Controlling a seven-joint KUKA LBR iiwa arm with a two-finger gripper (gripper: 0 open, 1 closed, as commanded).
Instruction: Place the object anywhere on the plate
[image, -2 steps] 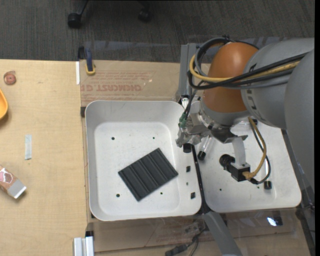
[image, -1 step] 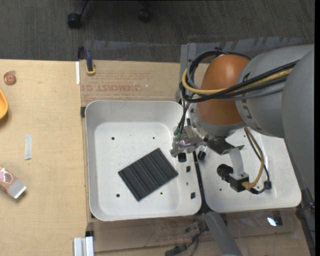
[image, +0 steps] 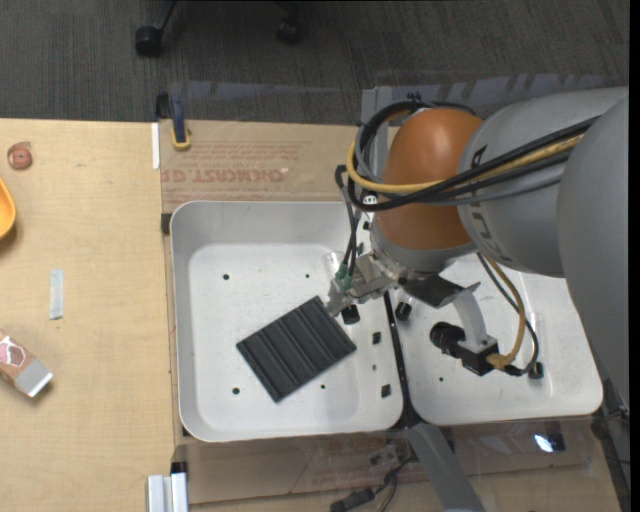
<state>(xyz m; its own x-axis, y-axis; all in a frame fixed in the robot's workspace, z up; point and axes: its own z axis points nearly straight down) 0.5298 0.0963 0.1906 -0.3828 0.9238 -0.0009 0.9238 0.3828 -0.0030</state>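
Hovering with gripper (image: 349, 303) just above the upper corner of the dark ribbed plate (image: 296, 349) in the left bin (image: 190, 300), no object visible in it, so risking a release of nothing.

A dark grey, ribbed rectangular plate (image: 296, 349) lies flat and skewed in the left white bin (image: 200, 300), its upper right corner near the bin's right wall.

Left bin (image: 200, 400) floor open along its left and upper parts, dark ribbed plate (image: 296, 349) lying flat at centre-right, arm (image: 470, 190) and cables overhanging the divider and right bin (image: 560, 390)
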